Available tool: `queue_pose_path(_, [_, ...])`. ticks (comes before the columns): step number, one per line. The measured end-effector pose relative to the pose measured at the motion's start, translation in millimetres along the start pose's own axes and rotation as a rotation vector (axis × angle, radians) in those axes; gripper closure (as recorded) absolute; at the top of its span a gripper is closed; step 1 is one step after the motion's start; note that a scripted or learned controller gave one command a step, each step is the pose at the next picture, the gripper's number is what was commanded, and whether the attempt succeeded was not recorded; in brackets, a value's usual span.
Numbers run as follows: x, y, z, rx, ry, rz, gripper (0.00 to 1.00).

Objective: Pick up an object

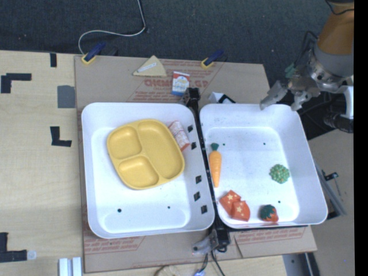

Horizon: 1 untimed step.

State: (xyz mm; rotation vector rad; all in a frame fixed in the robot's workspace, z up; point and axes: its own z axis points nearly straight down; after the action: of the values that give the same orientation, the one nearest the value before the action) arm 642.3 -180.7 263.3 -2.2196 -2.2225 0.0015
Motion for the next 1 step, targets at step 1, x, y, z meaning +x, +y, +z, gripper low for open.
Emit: queue_pose_path(1, [5.8,-65.7,98.5,0.003,0.001,0.001,0.0])
